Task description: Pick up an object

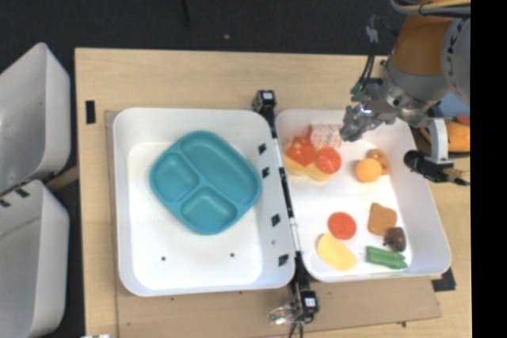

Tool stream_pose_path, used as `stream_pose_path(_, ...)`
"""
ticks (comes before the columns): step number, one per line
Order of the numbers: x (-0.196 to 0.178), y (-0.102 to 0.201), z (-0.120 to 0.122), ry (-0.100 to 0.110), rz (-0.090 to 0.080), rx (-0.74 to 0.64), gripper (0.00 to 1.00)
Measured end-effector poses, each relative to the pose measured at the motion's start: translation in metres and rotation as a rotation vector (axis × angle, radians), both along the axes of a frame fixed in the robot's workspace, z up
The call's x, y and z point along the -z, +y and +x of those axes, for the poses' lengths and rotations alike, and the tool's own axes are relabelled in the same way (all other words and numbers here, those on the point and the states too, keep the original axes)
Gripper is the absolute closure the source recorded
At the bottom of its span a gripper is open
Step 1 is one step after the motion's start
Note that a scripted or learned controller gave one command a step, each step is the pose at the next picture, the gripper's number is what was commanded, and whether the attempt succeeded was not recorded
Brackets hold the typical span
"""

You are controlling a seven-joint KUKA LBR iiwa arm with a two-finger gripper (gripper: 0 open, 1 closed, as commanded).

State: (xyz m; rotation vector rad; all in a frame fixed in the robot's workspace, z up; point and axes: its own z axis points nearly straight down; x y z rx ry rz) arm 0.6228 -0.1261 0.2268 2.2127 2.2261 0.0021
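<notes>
Grey end effector (pixel 354 125), finger state unclear, above right bin's (pixel 424 194) far rim, near pink block (pixel 325 136).

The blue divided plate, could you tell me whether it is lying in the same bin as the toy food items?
No, the blue divided plate lies alone in the left bin, while the toy food items sit in the right bin.

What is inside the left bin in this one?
The left bin holds a blue divided tray, lying flat, with nothing visible in its three compartments. Whatever lies beneath the tray is covered.
</notes>
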Motion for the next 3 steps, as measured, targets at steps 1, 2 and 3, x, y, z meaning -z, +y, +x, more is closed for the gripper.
stream_pose_path(1, 0.006, 0.048, 0.012, -0.001, -0.001, 0.002, 1.00)
stream_pose_path(2, -0.012, 0.099, 0.031, -0.001, 0.002, 0.000, 1.00)
stream_pose_path(3, -0.005, 0.153, 0.050, 0.000, 0.001, 0.000, 1.00)
